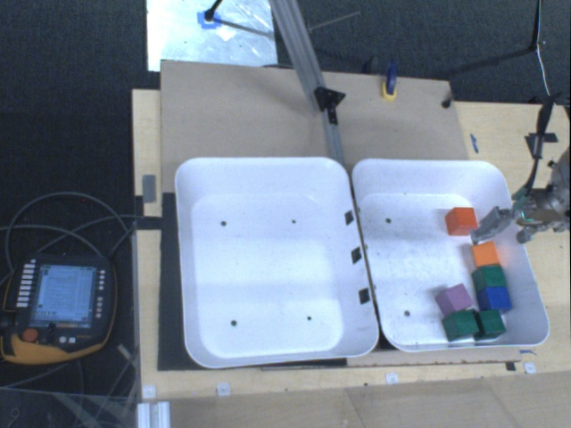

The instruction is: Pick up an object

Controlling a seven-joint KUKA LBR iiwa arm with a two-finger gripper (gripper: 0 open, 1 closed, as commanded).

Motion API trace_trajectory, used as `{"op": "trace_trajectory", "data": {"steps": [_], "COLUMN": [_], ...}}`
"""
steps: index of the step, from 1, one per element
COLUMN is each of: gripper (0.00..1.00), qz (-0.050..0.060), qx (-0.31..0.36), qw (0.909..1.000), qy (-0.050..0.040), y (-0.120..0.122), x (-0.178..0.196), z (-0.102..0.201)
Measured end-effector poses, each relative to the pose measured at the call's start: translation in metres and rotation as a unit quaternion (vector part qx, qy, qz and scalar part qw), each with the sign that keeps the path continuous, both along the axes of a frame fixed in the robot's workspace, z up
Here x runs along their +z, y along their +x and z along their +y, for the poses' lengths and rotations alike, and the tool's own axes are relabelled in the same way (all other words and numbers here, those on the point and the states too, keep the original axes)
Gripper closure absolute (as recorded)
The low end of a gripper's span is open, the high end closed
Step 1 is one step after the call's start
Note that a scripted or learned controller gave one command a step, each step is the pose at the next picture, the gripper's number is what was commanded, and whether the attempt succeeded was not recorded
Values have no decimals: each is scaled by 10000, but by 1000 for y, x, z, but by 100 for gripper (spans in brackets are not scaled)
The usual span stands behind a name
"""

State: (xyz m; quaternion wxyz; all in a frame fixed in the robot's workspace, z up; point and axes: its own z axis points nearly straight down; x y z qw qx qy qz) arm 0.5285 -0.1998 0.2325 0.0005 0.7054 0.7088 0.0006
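Several small blocks lie in the right bin (419,185). A red-orange cube (460,220) sits alone near its right side. Below it run an orange cube (485,254), a dark green block (489,277) and a blue block (496,299). A purple block (454,299) and two green blocks (460,325) (490,325) lie at the front right corner. My gripper (502,231) hangs over the bin's right rim, just right of the red-orange cube and above the orange one. It is open, with nothing between its fingers.
The left bin (268,176) stands beside the right one, with black clips along their shared wall. A slanted metal pole (303,52) crosses the board behind the bins. A teach pendant (58,306) with cables lies off the bench's left side.
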Motion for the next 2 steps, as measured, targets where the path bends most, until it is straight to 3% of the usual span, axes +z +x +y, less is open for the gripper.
{"op": "trace_trajectory", "data": {"steps": [1,2], "gripper": [0,0], "qz": [-3,30], "qx": [-4,-15], "qw": [10000,10000], "qy": [0,8], "y": [0,-4], "x": [0,-62], "z": [0,2]}}
